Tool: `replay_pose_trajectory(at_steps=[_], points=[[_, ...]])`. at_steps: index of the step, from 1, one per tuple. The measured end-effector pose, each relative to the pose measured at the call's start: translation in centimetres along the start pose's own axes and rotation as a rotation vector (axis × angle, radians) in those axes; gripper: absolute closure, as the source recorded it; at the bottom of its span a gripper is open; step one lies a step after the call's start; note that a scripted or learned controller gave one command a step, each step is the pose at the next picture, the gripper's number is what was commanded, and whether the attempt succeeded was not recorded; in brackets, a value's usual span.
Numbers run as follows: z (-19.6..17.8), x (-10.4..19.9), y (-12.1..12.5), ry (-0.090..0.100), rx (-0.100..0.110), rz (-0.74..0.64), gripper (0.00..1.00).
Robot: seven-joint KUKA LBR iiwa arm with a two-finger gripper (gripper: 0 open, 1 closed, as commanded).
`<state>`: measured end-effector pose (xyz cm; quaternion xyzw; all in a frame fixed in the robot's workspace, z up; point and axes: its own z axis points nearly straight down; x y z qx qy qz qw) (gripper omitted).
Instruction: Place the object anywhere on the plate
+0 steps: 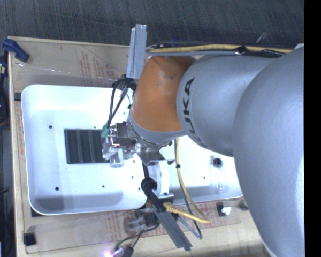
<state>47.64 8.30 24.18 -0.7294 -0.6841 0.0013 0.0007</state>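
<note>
Arm (214, 106) low, end effector (113, 153) down.

Dark grey carpet (69, 9) is showing past the top edge. Plywood desk (59, 58) is sitting on it, red print running across the wood. Blue clamp (15, 49) is gripping its upper-left corner. Even overhead light is falling, soft shadows only.

Bench (69, 58) w/ 2 white bins (48, 143) side by side.
</note>
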Motion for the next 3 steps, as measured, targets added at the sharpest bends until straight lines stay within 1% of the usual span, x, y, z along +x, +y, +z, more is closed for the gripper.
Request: replay_pose_trajectory(at_steps=[1,2,3], points=[[15.1,6.7,0.8,-0.001,0.003,0.267,1.00],[5.1,-1.1,0.0,0.001,0.002,0.391,1.00],[7.3,3.8,-0.4,-0.001,0.005,0.919,1.00]])
